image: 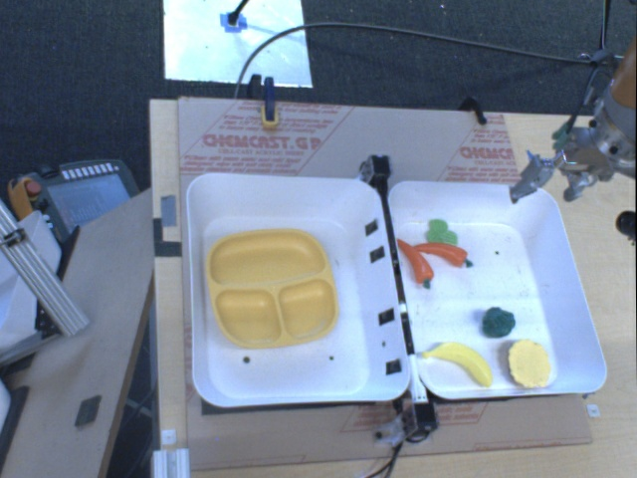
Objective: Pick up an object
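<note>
While the gripper hangs over the far right corner of the right bin, its two fingers are spread with nothing between them. The candidate objects lie well apart from it: a red chili pepper touching a green piece, a broccoli floret, a banana and a yellow round piece. Risk: a descent near the bin wall may strike the rim. A grasp at the pepper may nudge its green neighbour. The curved banana, lying close to the near wall, is likely to slip. The yellow divided tray sits in the left bin.
</note>
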